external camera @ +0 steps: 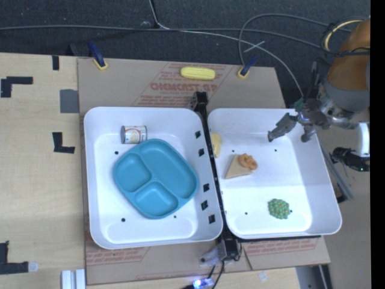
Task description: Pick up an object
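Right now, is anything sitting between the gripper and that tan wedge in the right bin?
Nothing visible. The gripper hangs open over the right bin's far right part, and bare white floor lies between it and the tan wedge. The green ball sits off to the near side.

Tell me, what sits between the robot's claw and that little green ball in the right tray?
Nothing: in the camera view, bare white floor of the right bin separates the gripper from the green ball. The tan wedge lies off to the side.

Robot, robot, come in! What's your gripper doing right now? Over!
Gripper open, holding nothing, hovering over the right bin near its far edge. Sandwich piece and green ball lying loose below. Nothing in the way.
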{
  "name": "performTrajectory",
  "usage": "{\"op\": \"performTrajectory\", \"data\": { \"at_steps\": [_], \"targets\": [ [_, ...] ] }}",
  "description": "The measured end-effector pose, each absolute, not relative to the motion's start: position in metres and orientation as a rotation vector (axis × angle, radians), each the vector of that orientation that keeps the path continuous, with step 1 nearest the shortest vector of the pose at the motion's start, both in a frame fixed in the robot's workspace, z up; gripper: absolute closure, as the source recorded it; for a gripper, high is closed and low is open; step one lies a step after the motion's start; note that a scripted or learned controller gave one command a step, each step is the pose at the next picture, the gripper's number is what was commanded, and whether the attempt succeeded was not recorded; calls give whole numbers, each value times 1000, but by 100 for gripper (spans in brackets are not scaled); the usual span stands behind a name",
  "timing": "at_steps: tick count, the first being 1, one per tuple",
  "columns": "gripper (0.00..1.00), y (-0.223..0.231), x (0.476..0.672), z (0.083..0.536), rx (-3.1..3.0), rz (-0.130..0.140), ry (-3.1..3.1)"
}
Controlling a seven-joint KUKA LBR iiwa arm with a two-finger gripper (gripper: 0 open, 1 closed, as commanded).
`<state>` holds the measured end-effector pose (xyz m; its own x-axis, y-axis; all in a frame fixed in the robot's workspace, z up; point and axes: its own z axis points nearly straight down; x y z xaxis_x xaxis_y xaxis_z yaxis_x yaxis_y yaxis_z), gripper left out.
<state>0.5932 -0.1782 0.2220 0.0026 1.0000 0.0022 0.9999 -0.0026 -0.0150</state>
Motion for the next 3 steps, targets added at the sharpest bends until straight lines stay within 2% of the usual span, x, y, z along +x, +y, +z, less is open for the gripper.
{"op": "performTrajectory", "data": {
  "at_steps": [1,3],
  "targets": [
    [0,-178,596,231,-2220,2,-2222],
    [0,-183,585,137,-2218,5,-2221]
  ]
}}
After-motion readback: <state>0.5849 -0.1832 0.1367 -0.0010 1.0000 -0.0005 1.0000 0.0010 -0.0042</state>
